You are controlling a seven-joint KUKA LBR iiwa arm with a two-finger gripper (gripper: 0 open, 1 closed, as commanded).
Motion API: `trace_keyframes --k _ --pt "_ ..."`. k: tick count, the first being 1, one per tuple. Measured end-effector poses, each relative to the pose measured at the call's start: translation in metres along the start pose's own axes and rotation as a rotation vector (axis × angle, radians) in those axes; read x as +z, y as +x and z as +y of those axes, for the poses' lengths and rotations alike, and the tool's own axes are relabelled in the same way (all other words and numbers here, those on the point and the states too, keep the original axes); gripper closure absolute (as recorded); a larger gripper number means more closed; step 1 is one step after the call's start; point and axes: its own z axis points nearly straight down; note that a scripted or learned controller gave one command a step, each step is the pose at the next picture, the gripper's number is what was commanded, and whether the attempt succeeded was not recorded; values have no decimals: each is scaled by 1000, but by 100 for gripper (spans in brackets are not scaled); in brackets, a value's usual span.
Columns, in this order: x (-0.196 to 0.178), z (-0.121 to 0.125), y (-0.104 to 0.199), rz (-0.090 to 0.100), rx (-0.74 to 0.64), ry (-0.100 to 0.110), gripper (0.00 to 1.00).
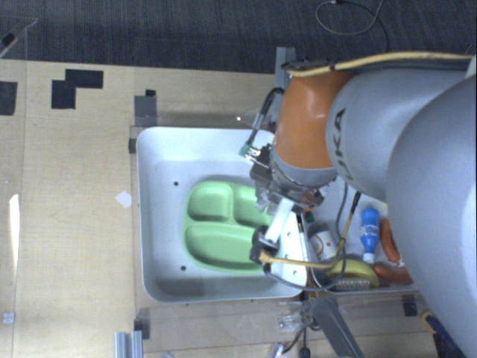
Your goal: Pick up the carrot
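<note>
My gripper (289, 197) hangs under the orange-banded wrist, over the right end of a green divided tray (216, 233) in the left bin (160, 200). The wrist hides what lies directly beneath it. In the right bin an orange-red elongated thing (387, 239) pokes out from under the arm, and it may be the carrot. It lies well to the right of the gripper. The arm hides most of that bin.
In the visible strip of the right bin, a blue bottle (369, 230) stands beside a small round tin (325, 242). A yellow banana (352, 271) and a red-brown sausage-like piece (393, 275) lie along its front wall.
</note>
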Motion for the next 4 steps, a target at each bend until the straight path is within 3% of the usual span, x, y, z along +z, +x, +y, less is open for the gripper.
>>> trace_keyframes --k 1,2,3,4 --pt "-212 1 -55 5 432 -4 100" --pt "-136 -29 -1 2 219 -2 100" --pt "10 44 -19 0 -325 -1 100" --pt "-120 4 -60 3 -69 -5 100"
